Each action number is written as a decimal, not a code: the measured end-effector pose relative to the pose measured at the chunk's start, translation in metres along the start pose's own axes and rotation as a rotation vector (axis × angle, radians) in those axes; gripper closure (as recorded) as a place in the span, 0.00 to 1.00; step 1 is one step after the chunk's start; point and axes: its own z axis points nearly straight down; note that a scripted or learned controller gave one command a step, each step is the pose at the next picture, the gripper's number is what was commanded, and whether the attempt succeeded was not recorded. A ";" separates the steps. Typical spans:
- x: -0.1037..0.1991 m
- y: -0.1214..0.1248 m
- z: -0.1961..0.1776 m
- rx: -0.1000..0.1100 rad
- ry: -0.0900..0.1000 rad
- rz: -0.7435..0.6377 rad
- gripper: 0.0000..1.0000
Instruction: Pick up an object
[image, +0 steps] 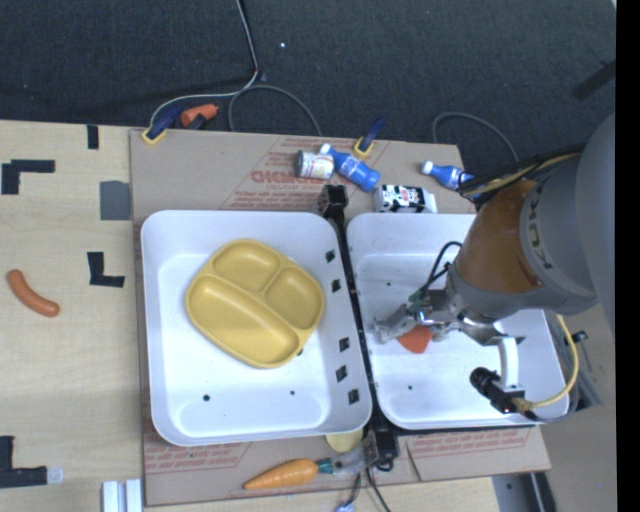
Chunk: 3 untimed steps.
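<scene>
A small orange-red object (415, 341) lies on the floor of the right bin (440, 412), near its middle. My gripper (402, 322) is low over the bin, right at that object's upper left edge. The view does not show whether the gripper is touching the object. The grey arm with its orange band (500, 250) reaches in from the right and covers the bin's right half.
The left bin (170, 400) holds a yellow divided plate (256, 300). Small bottles (340, 165) and a black-and-white item (405, 198) lie behind the bins. A toy carrot (283, 474) sits at the front, and a sausage (32, 293) lies far left. A black fitting (493, 386) hangs by the arm.
</scene>
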 end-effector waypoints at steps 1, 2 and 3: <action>-0.002 0.001 -0.010 0.001 0.000 0.002 1.00; -0.001 0.001 -0.009 0.002 0.001 0.002 0.00; -0.011 0.028 0.002 0.011 0.008 -0.001 0.00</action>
